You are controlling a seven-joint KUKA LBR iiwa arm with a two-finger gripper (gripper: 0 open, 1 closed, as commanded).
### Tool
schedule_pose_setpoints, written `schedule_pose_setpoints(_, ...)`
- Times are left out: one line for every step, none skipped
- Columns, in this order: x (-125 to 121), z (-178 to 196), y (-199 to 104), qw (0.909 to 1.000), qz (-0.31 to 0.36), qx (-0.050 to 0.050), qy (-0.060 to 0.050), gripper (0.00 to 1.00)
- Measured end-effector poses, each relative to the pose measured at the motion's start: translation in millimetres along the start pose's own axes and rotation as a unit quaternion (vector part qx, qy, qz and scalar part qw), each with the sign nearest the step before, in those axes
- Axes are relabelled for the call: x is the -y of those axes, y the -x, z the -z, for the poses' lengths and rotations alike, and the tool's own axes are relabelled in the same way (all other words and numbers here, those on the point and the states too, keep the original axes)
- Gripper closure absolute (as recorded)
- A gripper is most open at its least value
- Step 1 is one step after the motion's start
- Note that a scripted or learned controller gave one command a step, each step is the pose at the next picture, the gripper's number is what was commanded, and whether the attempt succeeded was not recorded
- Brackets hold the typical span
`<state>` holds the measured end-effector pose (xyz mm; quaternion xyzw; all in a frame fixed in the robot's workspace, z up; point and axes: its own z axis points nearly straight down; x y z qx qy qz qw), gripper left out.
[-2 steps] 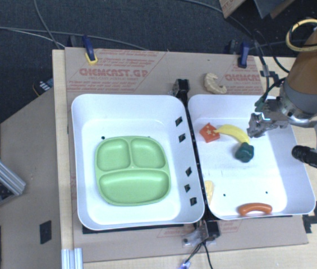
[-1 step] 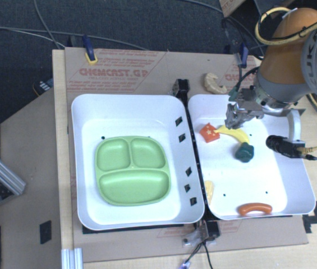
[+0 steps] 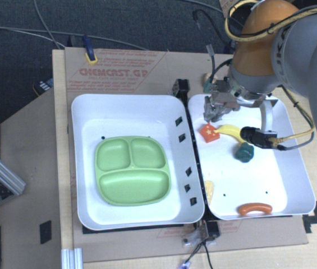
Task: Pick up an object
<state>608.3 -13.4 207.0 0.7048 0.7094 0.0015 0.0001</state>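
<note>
- Orange block (image 3: 209, 133) is seen in the right bin (image 3: 270, 195), near its left wall, just below the gripper (image 3: 214, 114).
- Gripper is lowered into the right bin's upper left part; nothing is seen between the fingers, and whether they are spread or closed cannot be told.
- Yellow banana-shaped piece (image 3: 229, 131) is laid just right of the orange block, touching or nearly touching it.
- Teal lump (image 3: 244, 152) is placed below the banana piece's right end.
- Orange sausage-shaped item (image 3: 255, 209) is found near the right bin's bottom edge, well apart from the rest.
- Small pale yellow piece (image 3: 208, 190) is seen by the right bin's left wall, lower down.
- Green divided plate (image 3: 132, 169) is set in the left bin (image 3: 85, 150), three compartments facing up.
- Arm (image 3: 276, 38) is reached in from the upper right, orange band above the wrist.
</note>
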Motion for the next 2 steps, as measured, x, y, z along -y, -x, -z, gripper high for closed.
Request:
schedule_pose_setpoints(-19, 13, -45, 1.0000, 0.000, 0.000, 0.001, 1.00)
schedule_pose_setpoints(-30, 10, -89, 1.0000, -0.001, 0.000, 0.000, 1.00)
